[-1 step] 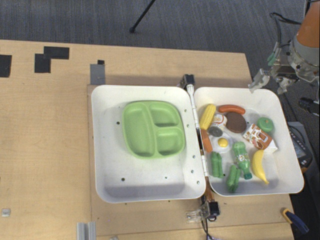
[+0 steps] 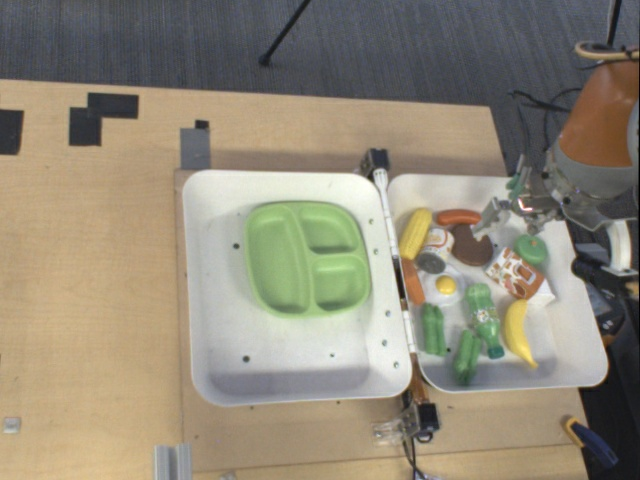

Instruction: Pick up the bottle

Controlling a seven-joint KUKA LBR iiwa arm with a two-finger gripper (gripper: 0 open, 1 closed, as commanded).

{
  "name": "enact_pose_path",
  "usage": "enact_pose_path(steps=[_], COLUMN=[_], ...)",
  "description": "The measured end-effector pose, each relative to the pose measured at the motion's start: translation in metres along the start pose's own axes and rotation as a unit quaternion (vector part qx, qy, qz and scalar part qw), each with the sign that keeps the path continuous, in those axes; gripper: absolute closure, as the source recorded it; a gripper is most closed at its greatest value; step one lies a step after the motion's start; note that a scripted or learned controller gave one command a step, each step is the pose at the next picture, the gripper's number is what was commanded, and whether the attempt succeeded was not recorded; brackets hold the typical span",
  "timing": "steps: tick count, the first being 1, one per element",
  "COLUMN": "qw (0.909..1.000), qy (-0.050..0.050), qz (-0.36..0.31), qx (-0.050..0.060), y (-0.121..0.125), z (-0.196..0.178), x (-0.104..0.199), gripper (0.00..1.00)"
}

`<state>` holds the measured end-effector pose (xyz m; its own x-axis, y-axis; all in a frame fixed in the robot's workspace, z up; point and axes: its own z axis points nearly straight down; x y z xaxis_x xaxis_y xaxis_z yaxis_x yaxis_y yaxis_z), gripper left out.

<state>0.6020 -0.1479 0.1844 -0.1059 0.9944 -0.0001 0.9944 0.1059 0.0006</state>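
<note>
The fingers (image 2: 507, 211) are being held over the right bin's (image 2: 590, 368) far side; their spread cannot be told. The green bottle (image 2: 482, 318), likely light and slippery, is lying mid-bin, best gripped across its body.

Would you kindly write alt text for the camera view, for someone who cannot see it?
The pincer hangs over the right bin, which is crowded with toy food and a green bottle. The left bin holds a green divided plate.
</note>
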Motion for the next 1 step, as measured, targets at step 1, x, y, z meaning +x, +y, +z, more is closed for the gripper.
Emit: enact_pose_path(steps=[1], qw=[0.9976], qy=[-0.003], qz=[0.068], qx=[-0.009], y=[-0.0493], z=[0.0721], x=[-0.004], gripper=[0.0])
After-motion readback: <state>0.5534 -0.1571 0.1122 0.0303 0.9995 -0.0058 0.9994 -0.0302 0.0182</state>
